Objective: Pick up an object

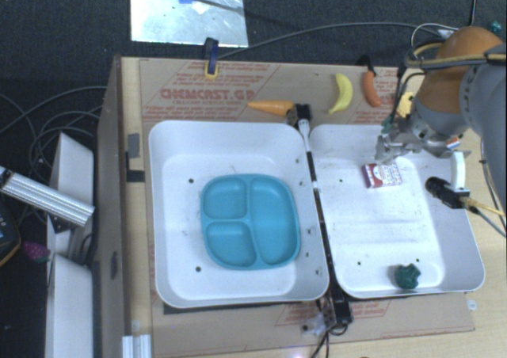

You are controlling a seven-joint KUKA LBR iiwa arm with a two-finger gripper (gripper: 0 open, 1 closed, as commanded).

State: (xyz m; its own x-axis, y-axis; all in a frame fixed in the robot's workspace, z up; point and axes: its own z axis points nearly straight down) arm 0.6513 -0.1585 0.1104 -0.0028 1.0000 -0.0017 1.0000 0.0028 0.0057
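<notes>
1. Nearest the camera in the right shallow white plastic bin [463, 257] lies a small dark green lumpy object [407, 275], close to the bin's front wall and well apart from everything else.
2. The left shallow white plastic bin [170, 190] holds a light blue plastic tray [249, 219] with rounded corners and three moulded compartments; it sits flat on the bin floor, slightly turned.
3. Both bins are smooth and glossy, with rounded rims that meet along a dark divider strip [311, 182] between them.
4. Farther back in the right bin lies a small flat red-and-white packet [383, 175], resting on the floor near the bin's middle rear.
5. The metal gripper [394, 145] of the grey arm hangs just above and behind that packet, near its far edge; whether the jaws are spread or pressed together I cannot tell, and nothing is visibly pinched between them.
6. The arm's orange band [467, 43] shows above the wrist at the right.
7. Behind the bins, on the brown printed cardboard sheet covering the bench [238, 83], lie a tapered orange toy carrot [270, 108], a curved yellow toy banana [342, 93] and a small orange-red sausage-shaped toy [371, 89].
8. Farthest away, a shiny crinkled silver foil sheet [188, 0] lies on the dark carpet floor [63, 24].
</notes>
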